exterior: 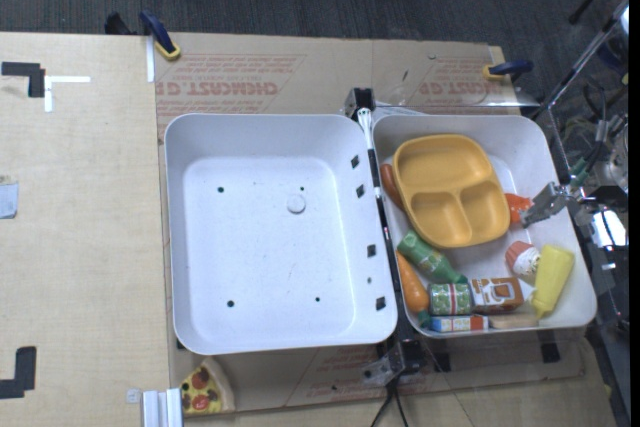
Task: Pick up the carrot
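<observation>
hidden or unclear: the gripper (548, 205) shows as a grey metal piece at the right wall of the right bin (537, 137), just right of the yellow divided plate (452, 190); open or closed cannot be told. the orange item (517, 208) beside it is partly covered by the plate.
carrot (412, 282): lies in the right bin against its left wall, below the plate's lower left edge.
carrot axis: long axis runs up-left to down-right; which end is the tip cannot be told.
right bin contents: plate, carrot, green bottle (429, 256), can (451, 297), small carton (496, 293), yellow corn cob (553, 280), all below the plate.
left bin (183, 245): white, left of the plate.
</observation>
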`<state>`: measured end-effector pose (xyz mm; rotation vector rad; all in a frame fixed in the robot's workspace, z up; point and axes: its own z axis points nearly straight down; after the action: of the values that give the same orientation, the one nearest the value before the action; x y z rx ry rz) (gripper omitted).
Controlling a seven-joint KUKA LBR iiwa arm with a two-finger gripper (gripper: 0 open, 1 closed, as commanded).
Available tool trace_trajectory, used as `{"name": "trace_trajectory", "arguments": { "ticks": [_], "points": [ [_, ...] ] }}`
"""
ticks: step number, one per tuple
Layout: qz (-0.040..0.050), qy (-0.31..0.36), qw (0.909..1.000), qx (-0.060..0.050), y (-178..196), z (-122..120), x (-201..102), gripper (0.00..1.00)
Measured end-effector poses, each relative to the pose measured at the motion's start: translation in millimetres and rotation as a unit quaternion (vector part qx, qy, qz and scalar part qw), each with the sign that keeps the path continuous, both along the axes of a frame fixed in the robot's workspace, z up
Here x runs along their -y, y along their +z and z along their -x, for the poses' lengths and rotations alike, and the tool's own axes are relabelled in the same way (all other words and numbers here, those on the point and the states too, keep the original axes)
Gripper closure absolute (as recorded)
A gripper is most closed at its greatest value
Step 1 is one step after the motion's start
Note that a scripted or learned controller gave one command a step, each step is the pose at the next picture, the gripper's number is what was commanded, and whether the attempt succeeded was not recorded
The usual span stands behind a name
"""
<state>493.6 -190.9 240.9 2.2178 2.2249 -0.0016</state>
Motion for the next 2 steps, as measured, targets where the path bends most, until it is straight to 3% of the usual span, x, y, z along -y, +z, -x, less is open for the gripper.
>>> {"name": "trace_trajectory", "arguments": {
  "ticks": [1, 2],
  "points": [
    [-0.0001, -0.042, 0.9991, 0.0, -121, -43, -23, 0.0],
    [-0.0009, 0.034, 0.9994, 0.004, -146, -110, 20, 0.0]
  ]
}}
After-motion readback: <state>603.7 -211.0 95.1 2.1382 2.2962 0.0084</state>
